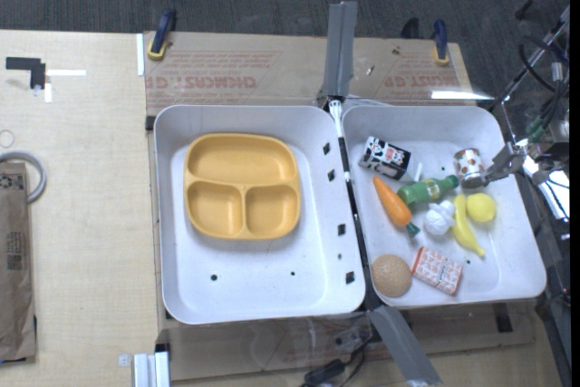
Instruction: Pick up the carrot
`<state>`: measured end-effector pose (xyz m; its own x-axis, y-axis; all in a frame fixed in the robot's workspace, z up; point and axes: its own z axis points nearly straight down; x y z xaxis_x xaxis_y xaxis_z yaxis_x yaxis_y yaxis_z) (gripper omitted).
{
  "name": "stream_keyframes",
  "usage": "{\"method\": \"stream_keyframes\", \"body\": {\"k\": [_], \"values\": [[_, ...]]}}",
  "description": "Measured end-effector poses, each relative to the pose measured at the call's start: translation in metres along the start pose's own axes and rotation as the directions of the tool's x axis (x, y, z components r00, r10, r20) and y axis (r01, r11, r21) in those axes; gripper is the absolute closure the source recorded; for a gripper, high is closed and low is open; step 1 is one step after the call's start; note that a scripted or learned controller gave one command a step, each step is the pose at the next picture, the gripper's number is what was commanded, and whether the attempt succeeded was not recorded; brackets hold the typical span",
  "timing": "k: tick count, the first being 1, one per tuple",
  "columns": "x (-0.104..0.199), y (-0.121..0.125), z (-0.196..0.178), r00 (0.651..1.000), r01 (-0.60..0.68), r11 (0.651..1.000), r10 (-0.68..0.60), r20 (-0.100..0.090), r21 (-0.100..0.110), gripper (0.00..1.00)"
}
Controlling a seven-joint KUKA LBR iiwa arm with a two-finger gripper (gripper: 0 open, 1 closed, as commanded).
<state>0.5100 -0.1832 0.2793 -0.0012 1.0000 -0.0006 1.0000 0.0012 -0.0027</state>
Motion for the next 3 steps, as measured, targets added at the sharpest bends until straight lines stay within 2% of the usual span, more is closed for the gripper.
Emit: {"method": "stream_keyframes", "body": {"k": [1, 2, 3], "values": [[0.094, -0.021, 0.089, 0.997, 0.071, 0.997, -0.071, -0.001, 0.001, 0.0], [0.058, 0.045, 0.185, 0.975, 0.223, 0.975, -0.223, 0.0, -0.001, 0.0], [0.058, 0.045, 0.185, 0.975, 0.223, 0.975, -0.223, 0.0, -0.001, 0.0]]}}
